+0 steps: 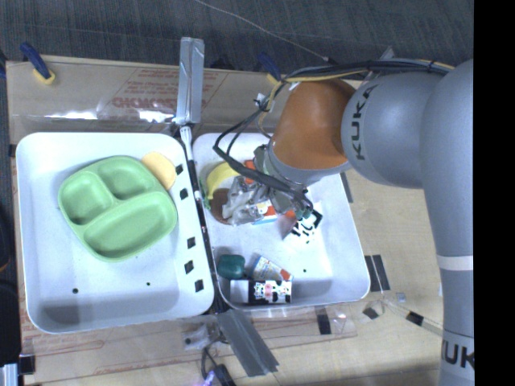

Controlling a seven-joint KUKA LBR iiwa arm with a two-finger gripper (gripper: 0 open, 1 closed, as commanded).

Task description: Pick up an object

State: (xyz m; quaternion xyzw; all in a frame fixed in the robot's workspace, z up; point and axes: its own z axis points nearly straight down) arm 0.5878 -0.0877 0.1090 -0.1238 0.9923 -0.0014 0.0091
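My gripper [244, 198] is low in the right bin [346, 252], under the arm's orange band [310, 127], and sits in a pile of objects. Just to its left a yellow rounded object [217, 175] lies above a brown one [216, 209]. A black-and-white patterned item [305, 226] lies to the gripper's right, beside some orange and blue packaging [269, 211]. Nothing can be made out between the gripper's tips, as the wrist and clutter cover them.
Near the right bin's front edge lie a dark green object [231, 265], a small tube [270, 268] and a black-and-white box [269, 293]. The left bin [48, 296] holds a green divided plate [118, 206] and a yellow piece [160, 168]. Black cables [233, 139] loop above the wrist.
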